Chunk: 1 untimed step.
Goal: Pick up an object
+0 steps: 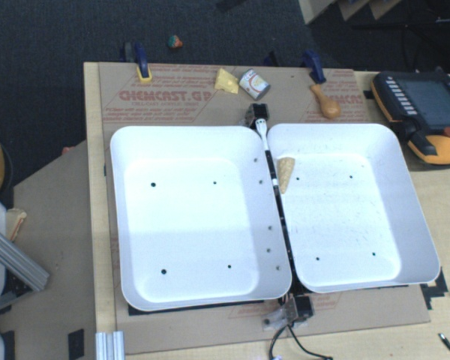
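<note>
A small tan wedge-shaped object [285, 172] lies in the right bin [405, 201], against its left wall near the far corner. The left bin [127, 201] sits beside it, the two sharing a dark seam down the middle.
Behind the bins on the brown board lie a yellow wedge [226, 81], a small white and grey block [254, 84] and a wooden-handled piece [325, 101]. Two blue clamps [141, 60] hold the board's far edge. A black and yellow pendant [422, 111] lies at the right.
</note>
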Available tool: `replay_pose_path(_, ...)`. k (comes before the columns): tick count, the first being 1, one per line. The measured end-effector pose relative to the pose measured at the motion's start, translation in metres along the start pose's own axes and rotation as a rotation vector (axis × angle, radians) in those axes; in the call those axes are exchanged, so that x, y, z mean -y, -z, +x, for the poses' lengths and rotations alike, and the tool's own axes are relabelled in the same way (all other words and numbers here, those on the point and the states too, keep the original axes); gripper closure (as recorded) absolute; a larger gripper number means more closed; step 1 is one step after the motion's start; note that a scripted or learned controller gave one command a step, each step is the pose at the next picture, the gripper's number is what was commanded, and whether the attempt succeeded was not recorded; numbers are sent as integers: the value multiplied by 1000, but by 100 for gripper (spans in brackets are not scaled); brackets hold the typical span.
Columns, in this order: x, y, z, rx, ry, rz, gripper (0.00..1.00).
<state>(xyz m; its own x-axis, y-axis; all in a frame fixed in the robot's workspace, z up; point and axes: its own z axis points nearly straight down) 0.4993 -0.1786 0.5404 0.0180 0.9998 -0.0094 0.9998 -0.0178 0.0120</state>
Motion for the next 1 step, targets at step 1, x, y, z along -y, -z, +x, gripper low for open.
replay_pose_path(1,-33,-138,33,-13,21,24,100)
